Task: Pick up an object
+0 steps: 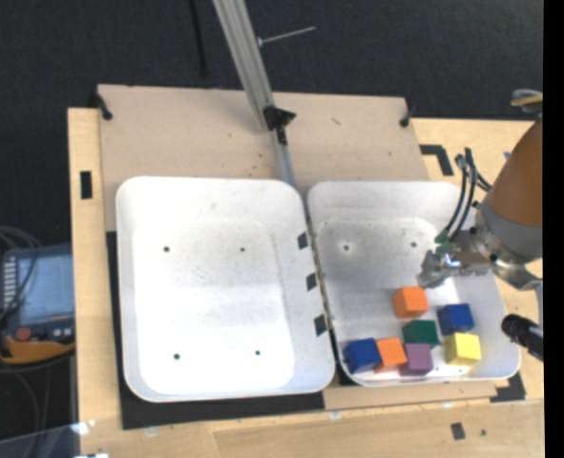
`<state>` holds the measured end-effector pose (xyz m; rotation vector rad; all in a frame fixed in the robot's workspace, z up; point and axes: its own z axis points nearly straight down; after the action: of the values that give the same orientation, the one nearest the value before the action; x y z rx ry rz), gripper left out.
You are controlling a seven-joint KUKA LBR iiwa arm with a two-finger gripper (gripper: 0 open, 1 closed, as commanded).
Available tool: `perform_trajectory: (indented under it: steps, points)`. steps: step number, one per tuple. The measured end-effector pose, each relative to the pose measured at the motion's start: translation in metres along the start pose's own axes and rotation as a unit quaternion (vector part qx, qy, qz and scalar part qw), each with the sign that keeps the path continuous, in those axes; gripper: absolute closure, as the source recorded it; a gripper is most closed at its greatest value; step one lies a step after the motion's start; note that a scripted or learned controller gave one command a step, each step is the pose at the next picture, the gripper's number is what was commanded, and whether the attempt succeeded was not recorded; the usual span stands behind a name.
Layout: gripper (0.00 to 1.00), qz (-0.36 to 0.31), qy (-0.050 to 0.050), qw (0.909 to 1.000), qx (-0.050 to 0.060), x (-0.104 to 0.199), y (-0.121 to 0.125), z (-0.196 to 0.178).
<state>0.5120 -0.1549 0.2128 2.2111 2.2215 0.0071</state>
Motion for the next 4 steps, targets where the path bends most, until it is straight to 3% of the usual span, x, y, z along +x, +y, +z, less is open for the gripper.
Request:
perform_trajectory:
  steps: [1, 3, 4]
  points:
    - [1.00, 0.000, 0.000, 1.0000, 0.001, -0.001, 0.002, -0.046]
    - [1.00, -0.001, 0.001, 1.0000, 0.003, 0.099, 0.035, -0.051]
    - [1.00, -0.001, 0.001, 1.0000, 0.004, 0.150, 0.048, -0.037]
